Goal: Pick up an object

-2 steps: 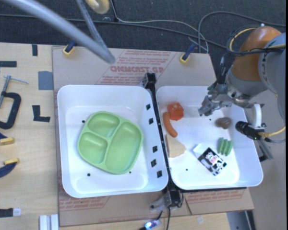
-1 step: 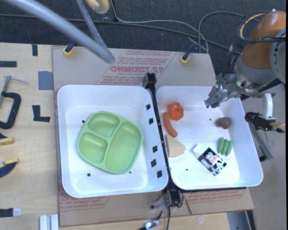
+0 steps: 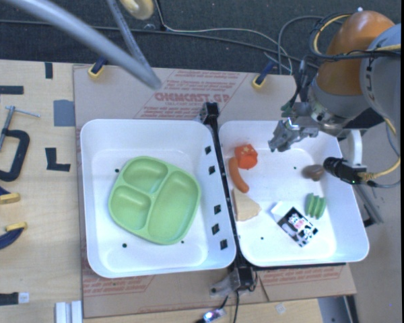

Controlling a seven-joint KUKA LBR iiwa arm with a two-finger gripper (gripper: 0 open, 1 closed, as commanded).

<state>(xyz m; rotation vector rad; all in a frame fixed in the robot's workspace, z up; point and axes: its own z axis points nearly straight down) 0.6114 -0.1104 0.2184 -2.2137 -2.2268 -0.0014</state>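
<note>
The gripper (image 3: 281, 142) hovers over the right bin (image 3: 350, 247), grip state unclear, apparently approaching; next it must descend onto the nearby orange block (image 3: 246, 157).

1. I see the grey arm (image 3: 384, 59) reaching in from the right, its orange band (image 3: 353, 46) at the upper right.
2. The hand (image 3: 283, 140) points down and leftward, low, with nothing visible between its fingers.

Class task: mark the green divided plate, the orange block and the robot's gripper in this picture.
green divided plate (image 3: 155, 199): camera view, on its large compartment.
orange block (image 3: 246, 157): camera view, on its top face.
gripper (image 3: 281, 142): camera view, at its fingertips.
</note>
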